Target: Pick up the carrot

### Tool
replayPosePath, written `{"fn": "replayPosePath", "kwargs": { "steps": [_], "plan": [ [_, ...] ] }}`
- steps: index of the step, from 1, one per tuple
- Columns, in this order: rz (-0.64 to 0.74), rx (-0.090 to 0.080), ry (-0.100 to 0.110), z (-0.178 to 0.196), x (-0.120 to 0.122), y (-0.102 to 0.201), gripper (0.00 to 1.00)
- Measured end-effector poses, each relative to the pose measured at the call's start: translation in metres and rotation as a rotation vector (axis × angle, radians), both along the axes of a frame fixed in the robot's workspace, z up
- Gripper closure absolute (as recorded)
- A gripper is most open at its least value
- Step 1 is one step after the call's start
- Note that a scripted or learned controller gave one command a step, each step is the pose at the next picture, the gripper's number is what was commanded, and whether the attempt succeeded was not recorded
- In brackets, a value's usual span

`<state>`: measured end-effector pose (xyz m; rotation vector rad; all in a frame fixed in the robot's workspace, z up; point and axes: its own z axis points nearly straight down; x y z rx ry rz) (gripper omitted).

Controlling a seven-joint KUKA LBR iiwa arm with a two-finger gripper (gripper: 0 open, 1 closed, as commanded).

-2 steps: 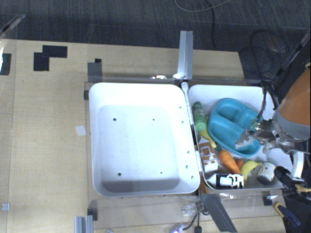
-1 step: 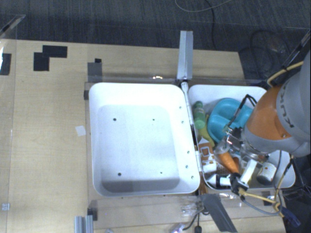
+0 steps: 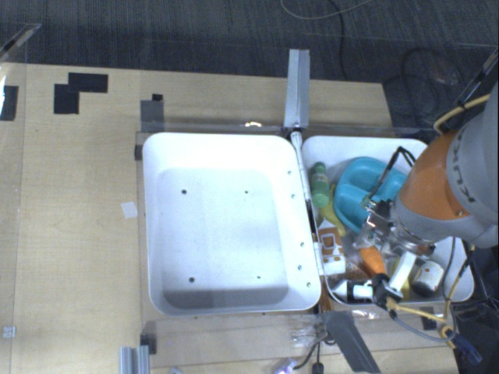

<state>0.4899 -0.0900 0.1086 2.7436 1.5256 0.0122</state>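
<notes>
Carrot (image 3: pixel 373 260) (orange) in right bin (image 3: pixel 359 141)

Your arm (image 3: pixel 477 158) is a thick, rounded tube in smooth matt grey, and its surface looks plain and even to you from above. Toward the wrist you meet the orange band (image 3: pixel 437 187), a broad, glossy, dome-like ring that carries a soft highlight along its curve. Next to the band you have a darker grey wrist collar (image 3: pixel 433 228), round and smooth. A thin black wire (image 3: pixel 392 164) arcs off the side of the wrist in a narrow loop. The gripper (image 3: pixel 380 244) shows you a cluster of small silver-grey metal parts with bright edges; its finer details are too small to make out.
</notes>
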Motion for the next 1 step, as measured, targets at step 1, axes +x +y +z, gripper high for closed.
{"fn": "replayPosePath", "kwargs": {
  "steps": [1],
  "plan": [
    [-0.075, -0.002, 0.006, 0.1011, 0.0409, 0.0299, 1.0]
  ]
}}
